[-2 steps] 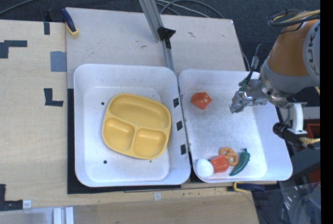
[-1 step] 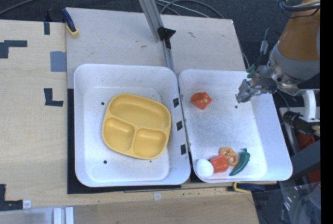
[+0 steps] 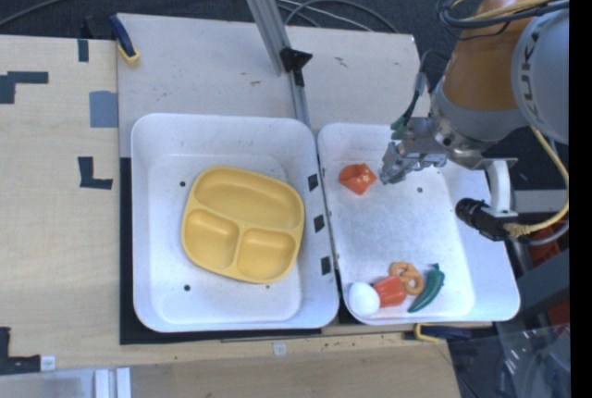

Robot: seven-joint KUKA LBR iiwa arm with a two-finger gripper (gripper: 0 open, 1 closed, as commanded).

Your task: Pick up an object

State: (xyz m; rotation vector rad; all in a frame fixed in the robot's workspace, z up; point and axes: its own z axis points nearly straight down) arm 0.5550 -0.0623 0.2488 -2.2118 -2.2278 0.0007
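From above, two white bins sit side by side on the bench. The left bin point(image 3: 148, 202) holds a yellow tray point(image 3: 242, 223) with three compartments, lying flat near its middle. The right bin point(image 3: 481, 285) has the loose things: an orange block point(image 3: 357, 178) toward its far left corner, and down at the near edge a cluster of a white egg point(image 3: 363, 297), a red piece point(image 3: 390, 291), a pretzel point(image 3: 405, 273) and a green pepper point(image 3: 429, 287), all touching or just beside one another.

The arm point(image 3: 490, 63) reaches in from the right, and its gripper point(image 3: 396, 167) hangs low over the far part of the right bin, just to the right of the orange block. I cannot tell from this angle whether it is spread or closed; nothing sits visibly in its grasp.

To my eye this is the approach step, with the orange block the likely target since it lies apart from the rest and nearest the tool. The next move, I judge, calls for a small shift left to centre over the block, then a straight drop and a squeeze; the bin's wall close by leaves little room
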